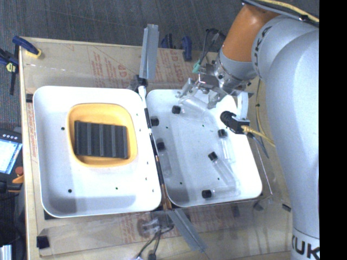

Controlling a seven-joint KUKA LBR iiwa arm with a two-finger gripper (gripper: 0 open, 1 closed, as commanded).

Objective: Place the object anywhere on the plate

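A yellow plate [123,112] lies in the left bin [54,188], and a dark grey ridged block [102,140] rests on its middle. My gripper [199,92] hangs over the far edge of the right bin [187,191], well to the right of the plate. Clear plastic pieces lie in the right bin, one a tube-like shape [226,151] near the right wall, and they are hard to make out against the white floor. Several small black bits [212,156] are scattered around them. I see nothing clearly in the gripper.
The grey arm with its orange band [246,28] fills the right side and overhangs the right bin's far corner. A black cable end [232,122] sticks out below the wrist. A metal divider [149,50] stands behind the bins' shared wall.
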